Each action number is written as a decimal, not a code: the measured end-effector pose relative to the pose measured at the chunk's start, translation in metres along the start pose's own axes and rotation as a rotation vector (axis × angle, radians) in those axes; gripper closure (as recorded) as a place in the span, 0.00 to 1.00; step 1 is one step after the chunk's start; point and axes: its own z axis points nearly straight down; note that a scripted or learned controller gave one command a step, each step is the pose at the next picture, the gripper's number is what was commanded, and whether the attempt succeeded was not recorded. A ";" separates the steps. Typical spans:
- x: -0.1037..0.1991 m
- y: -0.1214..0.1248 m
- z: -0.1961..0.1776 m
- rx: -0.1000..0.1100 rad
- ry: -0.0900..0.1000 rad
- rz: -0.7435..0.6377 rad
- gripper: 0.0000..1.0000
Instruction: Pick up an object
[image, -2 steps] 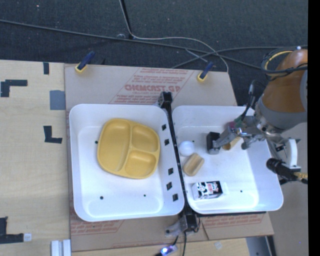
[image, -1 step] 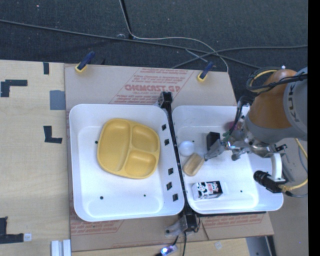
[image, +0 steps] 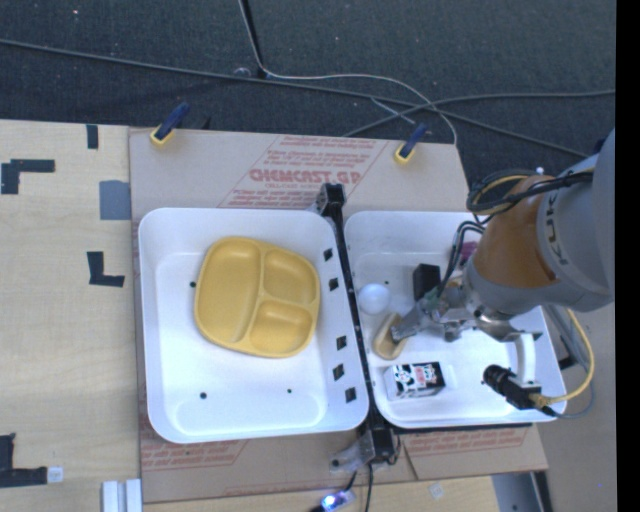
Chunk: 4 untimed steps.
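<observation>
The two-finger gripper (image: 412, 323) of the grey arm with the orange band (image: 520, 245) reaches low into the right-hand shallow white bin (image: 500, 405), its tip down at a tan, rounded wooden-looking object (image: 388, 342) near the bin's left wall; how far the claw is open, and whether it grips anything, cannot be told from this slanted overhead view. Just above the tan object lies a small white ball (image: 374, 296). Just below it sits a small white carton with black cow-like patches (image: 417, 379), close to the bin's near edge. A dark rectangular block (image: 427, 277) rests beside the wrist. Across the black divider (image: 345, 300), the left-hand white bin (image: 165, 330) holds a yellow plastic plate with three compartments (image: 257, 296), lying flat, well apart from the arm.
</observation>
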 end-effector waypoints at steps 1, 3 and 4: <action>0.000 0.001 0.004 -0.009 -0.002 0.000 0.00; -0.003 0.012 -0.060 -0.011 -0.002 -0.001 1.00; -0.007 0.014 -0.103 -0.011 -0.002 -0.001 1.00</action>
